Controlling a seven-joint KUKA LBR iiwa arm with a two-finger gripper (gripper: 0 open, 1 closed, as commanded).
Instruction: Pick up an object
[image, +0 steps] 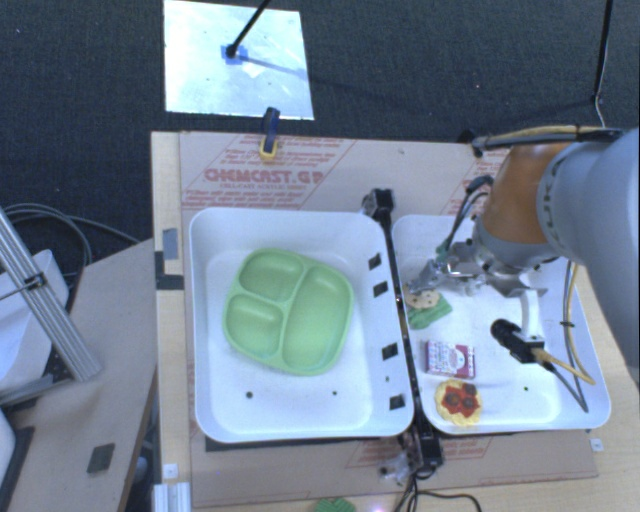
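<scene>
Pincer (432, 285) is down in the right bin (560, 400), can't tell its grip state. Cookie (423, 298) and green piece (430, 316) sit just under it; nothing visibly lifted, pick not done.

Both white bins (300, 225) look like smooth, slightly glossy plastic; the green divided plate (290, 312) is matt plastic. The worktop (290, 165) is printed brown cardboard-like sheet.

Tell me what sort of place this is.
Probably a robotics lab test bench: an arm reaches over two white bins, toy items lie there like a green plate, and loose cables run nearby.
</scene>
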